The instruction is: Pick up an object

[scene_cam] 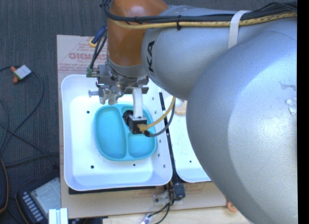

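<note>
tool: tool (110, 98) hangs over the far half of the left bin (77, 170); can't tell if it is open or closed
target: blue dish (113, 136), two wells, flat on the bin floor
relation: dish's far rim sits about under the tool; the rest runs toward the near wall
axis: divider runs far-to-near, and so does each well
room: bare floor left of the dish and at the near side; its right edge is close to the wall shared with the right bin (186, 167)
call: probably a rim grab; a thin lip may slip

One fixed overhead camera looks down aslant on the left bin (79, 136) and right bin (189, 162), fairly close
</note>
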Motion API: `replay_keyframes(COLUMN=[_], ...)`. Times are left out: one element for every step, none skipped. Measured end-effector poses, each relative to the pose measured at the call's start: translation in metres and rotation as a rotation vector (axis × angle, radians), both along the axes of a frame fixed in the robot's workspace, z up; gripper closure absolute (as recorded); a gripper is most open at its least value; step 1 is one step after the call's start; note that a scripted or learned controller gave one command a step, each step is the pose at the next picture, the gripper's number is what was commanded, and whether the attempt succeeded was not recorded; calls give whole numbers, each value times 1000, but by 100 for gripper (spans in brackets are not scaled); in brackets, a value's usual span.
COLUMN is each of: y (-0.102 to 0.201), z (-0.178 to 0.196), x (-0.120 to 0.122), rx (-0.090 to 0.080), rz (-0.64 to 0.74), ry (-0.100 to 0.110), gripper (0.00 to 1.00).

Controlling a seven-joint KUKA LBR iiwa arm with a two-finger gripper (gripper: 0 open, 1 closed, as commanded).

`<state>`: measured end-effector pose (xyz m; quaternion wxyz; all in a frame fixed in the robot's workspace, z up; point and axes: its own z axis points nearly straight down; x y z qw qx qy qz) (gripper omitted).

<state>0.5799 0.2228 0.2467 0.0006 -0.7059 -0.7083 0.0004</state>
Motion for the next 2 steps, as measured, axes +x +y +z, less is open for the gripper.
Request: replay_keyframes(y=[10, 10], z=[-4, -54], x=[-76, -97], rx=[-1, -2], rz=[-2, -2], ry=[2, 3], gripper=[100, 100])
